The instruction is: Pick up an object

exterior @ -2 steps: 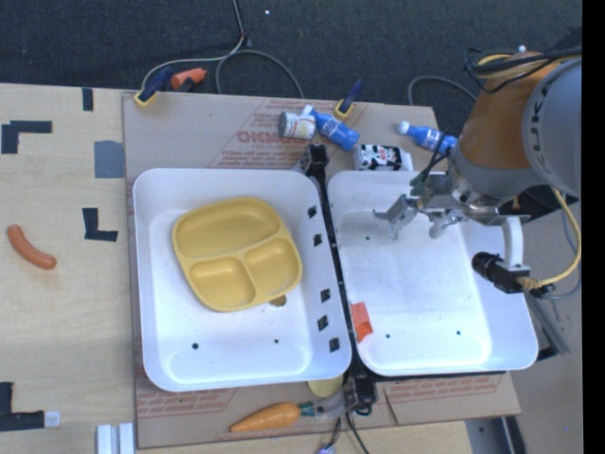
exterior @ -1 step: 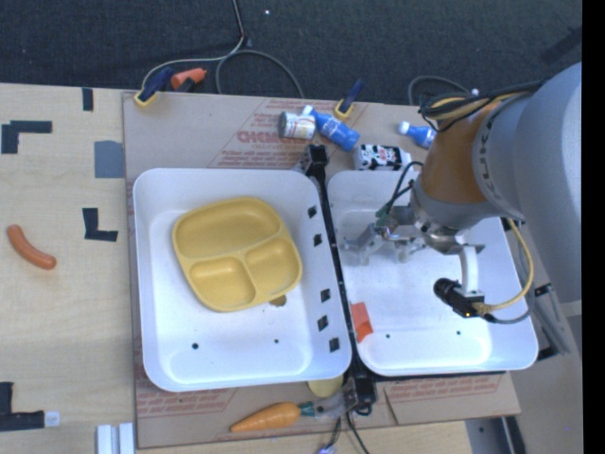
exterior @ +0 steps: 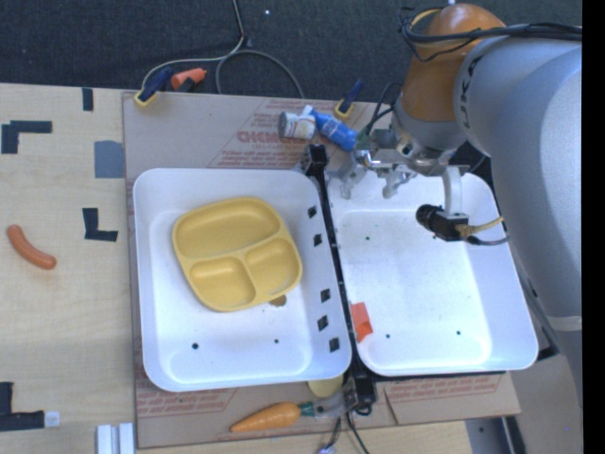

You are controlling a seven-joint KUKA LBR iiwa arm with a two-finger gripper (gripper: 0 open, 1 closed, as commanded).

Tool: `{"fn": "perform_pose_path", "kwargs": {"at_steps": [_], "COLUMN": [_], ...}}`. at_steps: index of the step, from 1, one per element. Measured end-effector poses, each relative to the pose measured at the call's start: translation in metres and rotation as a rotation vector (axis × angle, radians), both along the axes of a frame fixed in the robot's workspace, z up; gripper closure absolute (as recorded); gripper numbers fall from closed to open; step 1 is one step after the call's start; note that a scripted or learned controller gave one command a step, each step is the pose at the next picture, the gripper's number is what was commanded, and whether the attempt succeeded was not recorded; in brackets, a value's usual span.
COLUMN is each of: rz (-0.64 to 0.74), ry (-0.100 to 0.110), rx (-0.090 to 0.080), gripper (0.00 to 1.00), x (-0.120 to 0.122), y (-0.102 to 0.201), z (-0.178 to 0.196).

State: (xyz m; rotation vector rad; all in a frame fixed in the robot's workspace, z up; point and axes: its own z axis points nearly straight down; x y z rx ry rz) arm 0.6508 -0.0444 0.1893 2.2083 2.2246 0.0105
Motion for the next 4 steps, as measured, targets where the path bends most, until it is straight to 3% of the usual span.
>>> {"fn": "perform_pose_path", "kwargs": {"at_steps": [1,2,3,4], "rz": [-0.014,-0.004,-0.006,-0.005], "ry": [0.011,0.01,0.008,0.007], "rx": [-0.005,-0.002,-0.001,-0.002], "gripper": [0.0,0.0,0.0,1.0], "x": [0.016,-0.006,0.019,0.018], "y": [-0.115,-0.059,-0.05,-0.05], "z": [-0.04,-0.107,-0.104,-0.094]}}
